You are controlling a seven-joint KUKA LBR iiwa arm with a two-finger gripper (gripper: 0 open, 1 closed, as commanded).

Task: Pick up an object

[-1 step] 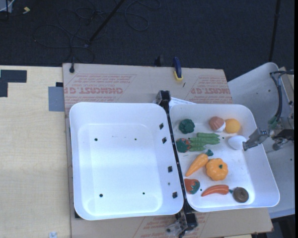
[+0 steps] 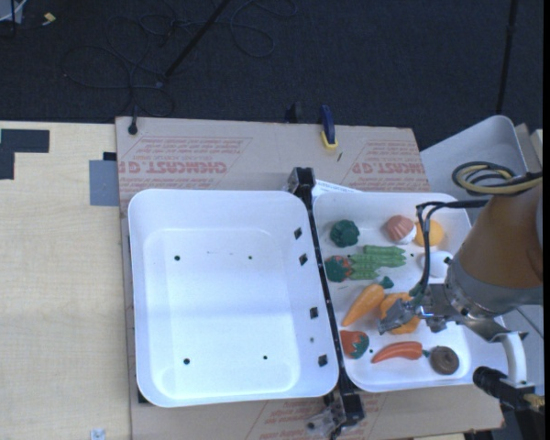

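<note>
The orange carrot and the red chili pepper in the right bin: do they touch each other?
Apart. The camera view shows bare white bin floor between the orange carrot and the red chili pepper.

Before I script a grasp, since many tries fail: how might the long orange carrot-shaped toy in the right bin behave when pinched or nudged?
The long orange carrot-shaped toy tapers, so fingers closing near its thin end may well slip off. Its rounded body would probably roll or pivot if pushed sideways. It looks like light moulded plastic, likely stiff, and lies close to the green leafy toy, which a nudge could disturb.
</note>
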